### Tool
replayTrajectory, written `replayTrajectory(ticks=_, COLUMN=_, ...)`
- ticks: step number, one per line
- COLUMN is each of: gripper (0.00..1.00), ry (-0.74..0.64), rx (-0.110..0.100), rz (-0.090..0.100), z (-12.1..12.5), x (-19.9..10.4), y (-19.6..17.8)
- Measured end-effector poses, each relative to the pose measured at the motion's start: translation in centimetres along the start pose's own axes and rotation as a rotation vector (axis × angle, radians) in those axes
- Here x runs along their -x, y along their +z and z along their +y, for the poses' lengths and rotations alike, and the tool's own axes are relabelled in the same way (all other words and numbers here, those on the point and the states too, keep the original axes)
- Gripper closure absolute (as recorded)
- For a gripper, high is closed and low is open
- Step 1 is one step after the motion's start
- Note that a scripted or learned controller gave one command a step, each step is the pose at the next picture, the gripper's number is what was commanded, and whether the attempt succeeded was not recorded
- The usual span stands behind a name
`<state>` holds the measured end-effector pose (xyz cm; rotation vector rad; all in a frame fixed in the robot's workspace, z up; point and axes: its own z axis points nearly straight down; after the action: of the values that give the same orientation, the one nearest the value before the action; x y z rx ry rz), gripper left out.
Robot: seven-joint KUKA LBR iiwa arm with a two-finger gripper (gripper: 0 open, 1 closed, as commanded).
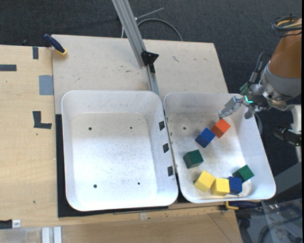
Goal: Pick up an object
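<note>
The fingers of the gripper point down and to the left over the far right corner of the right bin; whether they are released or clenched cannot be told, and nothing shows between them. An orange cube lies just beside and below them, touching a blue cube. A dark green cube sits alone near the bin's middle. Along the near edge, two yellow cubes, a second blue cube and a green cube cluster together. The left bin stands beside it on the table.
</note>
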<state>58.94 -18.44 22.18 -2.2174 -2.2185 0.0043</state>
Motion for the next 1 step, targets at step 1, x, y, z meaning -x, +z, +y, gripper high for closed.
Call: replayTrajectory(ticks=1, gripper=0.00, ry=-0.001, rx=0.005, rz=-0.001, z=0.10, x=0.00, y=-0.24)
